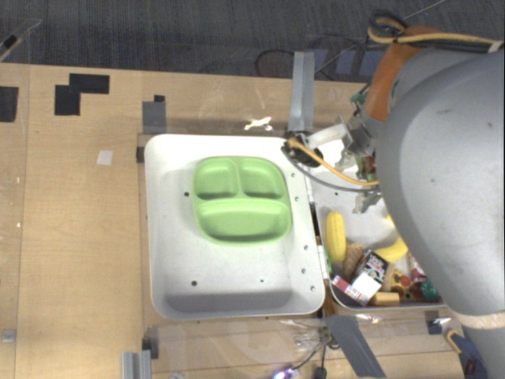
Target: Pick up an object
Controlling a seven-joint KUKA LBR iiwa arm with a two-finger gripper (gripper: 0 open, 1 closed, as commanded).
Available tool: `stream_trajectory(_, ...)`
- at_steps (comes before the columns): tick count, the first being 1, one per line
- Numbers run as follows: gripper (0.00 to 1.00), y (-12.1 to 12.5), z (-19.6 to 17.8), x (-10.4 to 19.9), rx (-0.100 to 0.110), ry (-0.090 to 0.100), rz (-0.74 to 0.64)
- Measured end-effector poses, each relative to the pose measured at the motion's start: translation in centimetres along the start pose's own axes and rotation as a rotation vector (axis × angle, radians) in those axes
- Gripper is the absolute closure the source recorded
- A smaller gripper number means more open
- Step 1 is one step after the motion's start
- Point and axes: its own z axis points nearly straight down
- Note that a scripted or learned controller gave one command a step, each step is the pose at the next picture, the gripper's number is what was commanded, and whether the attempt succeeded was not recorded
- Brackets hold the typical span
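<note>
The arm [450, 172] is positioned over the right bin [359, 226], where the corn cob [336, 237], banana [392, 251] and small packets [364, 279] are left lying. No object is seen lifted; the pick is judged outstanding. The hand's state cannot be told.

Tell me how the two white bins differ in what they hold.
The left bin holds one thing, a green divided plate lying flat; the right bin holds a jumble of small items, among them a corn cob. The left bin lies in open view; the arm covers much of the right bin. Both are shallow and white.
</note>
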Motion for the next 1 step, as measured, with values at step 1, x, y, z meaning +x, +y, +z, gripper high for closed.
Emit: stream_trajectory(1,0.0,8.19,-2.67,2.13,-0.002,0.001,0.005)
